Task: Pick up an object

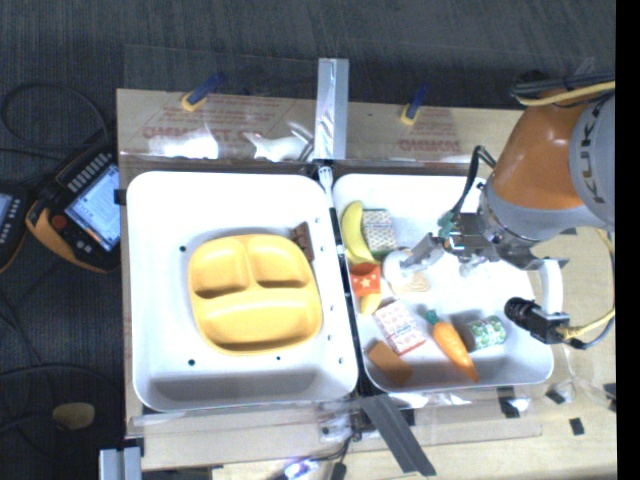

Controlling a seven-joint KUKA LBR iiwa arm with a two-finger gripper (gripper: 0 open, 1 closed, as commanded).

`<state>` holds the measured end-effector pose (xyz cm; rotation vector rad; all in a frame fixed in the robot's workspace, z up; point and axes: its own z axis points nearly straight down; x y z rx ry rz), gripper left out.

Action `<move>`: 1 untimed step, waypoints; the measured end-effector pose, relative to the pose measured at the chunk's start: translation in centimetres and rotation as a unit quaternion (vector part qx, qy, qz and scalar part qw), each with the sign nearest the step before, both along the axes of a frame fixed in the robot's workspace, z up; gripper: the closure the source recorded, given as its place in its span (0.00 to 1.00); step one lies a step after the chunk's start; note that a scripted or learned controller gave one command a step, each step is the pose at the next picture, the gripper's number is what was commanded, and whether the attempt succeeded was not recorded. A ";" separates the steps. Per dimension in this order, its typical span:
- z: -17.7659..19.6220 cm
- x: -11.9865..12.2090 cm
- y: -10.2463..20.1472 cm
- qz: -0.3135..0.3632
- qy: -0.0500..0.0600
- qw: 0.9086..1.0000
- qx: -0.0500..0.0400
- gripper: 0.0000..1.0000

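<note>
Toys crowd the right bin (540, 368): banana (352, 230), carrot (452, 342), small cartons. The banana looks light, stiff and smooth, best pinched across its middle. It lies along the left wall, well apart from the jaws (425, 253), which hang over the bin's middle; apart or together, I cannot tell.

Robotics lab: teach pendant (85, 211) beside bench (300, 128)

The yellow divided plastic tray (255, 290) looks smooth and softly glossy. It lies in a shallow white plastic bin (150, 298) with a matt finish. The pale wooden table (480, 128) looks dull.
</note>
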<state>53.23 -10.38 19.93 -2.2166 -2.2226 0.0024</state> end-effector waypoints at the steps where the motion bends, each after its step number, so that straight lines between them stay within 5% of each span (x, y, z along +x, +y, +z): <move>1: -9.9 -1.5 -2.9 0.010 -0.010 1.000 -0.002 0.00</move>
